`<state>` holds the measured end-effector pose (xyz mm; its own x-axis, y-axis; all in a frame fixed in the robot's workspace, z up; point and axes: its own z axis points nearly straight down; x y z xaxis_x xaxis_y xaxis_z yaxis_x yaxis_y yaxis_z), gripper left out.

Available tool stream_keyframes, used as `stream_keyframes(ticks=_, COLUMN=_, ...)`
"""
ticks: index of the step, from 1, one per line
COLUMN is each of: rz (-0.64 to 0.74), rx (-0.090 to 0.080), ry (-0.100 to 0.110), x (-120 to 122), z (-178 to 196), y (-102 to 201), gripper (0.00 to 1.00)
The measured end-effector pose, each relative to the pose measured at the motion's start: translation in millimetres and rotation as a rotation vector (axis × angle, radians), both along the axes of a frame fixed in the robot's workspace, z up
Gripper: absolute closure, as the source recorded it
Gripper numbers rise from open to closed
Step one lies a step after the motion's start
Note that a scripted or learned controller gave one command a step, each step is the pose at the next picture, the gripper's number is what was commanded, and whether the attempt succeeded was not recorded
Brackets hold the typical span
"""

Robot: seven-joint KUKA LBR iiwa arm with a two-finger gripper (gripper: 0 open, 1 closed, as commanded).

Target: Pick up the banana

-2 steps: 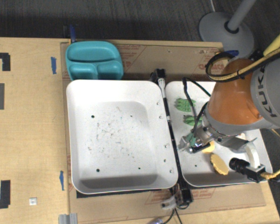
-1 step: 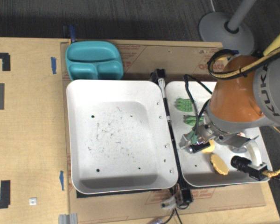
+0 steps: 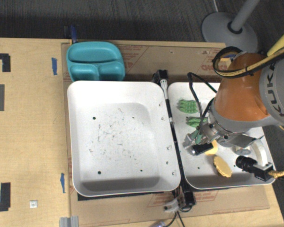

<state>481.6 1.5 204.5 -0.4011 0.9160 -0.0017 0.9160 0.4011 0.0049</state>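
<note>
The banana (image 3: 210,148) shows as a short bright yellow piece in the right bin (image 3: 199,179), with most of it hidden under the wrist. A small black part (image 3: 198,150) sits right at its left end. My gripper (image 3: 198,139) is low in the middle of the right bin, directly over the banana's left end, under the orange band of the arm. Whether the banana is between the fingers cannot be made out.
A dull yellow oval object (image 3: 222,166) lies just below and to the right of the banana. Two green objects (image 3: 187,106) (image 3: 194,122) lie above the gripper. The left bin (image 3: 118,136) stands alongside, and a teal tray (image 3: 95,60) sits behind it.
</note>
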Motion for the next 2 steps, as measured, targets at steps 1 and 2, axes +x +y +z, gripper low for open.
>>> stream_keyframes(ticks=1, rz=0.001, rx=0.000, ry=-0.004, x=1.2, z=10.1, y=0.1, gripper=1.00)
stream_keyframes(ticks=2, rz=0.001, rx=-0.001, ry=-0.007, x=2.4, z=20.1, y=0.2, gripper=1.00)
